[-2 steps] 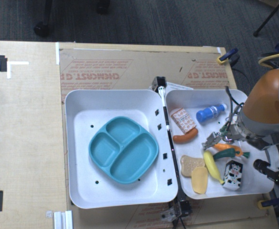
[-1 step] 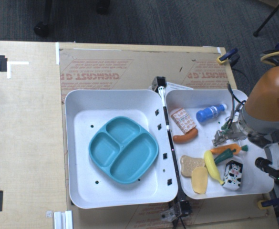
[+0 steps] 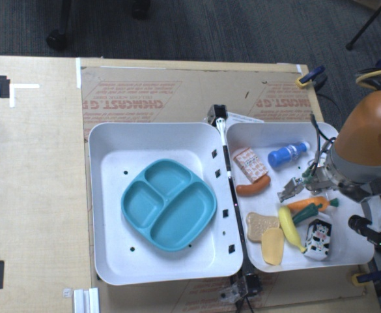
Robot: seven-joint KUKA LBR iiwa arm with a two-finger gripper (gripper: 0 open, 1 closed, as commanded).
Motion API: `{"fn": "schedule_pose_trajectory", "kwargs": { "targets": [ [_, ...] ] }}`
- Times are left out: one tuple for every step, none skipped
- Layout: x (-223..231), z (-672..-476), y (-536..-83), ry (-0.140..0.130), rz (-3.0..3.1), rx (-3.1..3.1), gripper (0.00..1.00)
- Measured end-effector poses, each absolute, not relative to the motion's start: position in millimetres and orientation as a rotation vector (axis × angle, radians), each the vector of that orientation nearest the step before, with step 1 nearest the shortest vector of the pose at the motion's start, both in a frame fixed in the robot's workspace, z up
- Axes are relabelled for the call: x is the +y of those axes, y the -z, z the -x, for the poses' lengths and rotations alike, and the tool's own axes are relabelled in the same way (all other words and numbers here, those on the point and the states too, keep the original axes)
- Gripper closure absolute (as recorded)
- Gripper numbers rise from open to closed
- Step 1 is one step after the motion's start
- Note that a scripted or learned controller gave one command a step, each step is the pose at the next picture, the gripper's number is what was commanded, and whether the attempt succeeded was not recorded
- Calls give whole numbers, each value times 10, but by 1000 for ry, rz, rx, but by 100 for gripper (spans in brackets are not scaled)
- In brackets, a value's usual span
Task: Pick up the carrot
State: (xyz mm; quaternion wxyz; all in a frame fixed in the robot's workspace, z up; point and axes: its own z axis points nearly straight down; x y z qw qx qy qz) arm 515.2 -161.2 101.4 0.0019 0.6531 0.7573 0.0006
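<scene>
The small orange plastic carrot with green top (image 3: 309,205) lies at lower right in the right white bin (image 3: 255,135), touching the yellow plastic banana (image 3: 289,225). The end effector (image 3: 293,188), jaws narrowly parted and empty, could nudge it or catch the banana.

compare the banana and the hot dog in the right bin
The banana is yellow; the hot dog is reddish orange. The banana runs nearly front to back, the hot dog nearly crosswise. The banana touches the carrot; the hot dog lies under the snack packet. Both are slightly curved and lie flat.
</scene>
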Motion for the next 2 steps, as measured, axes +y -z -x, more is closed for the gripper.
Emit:
{"fn": "schedule_pose_trajectory", "kwargs": {
  "targets": [
    [-1720,-4926,-920,-1,-2339,2097,0],
    [-1725,-4948,-1018,-4,-2338,2092,100]
  ]
}}
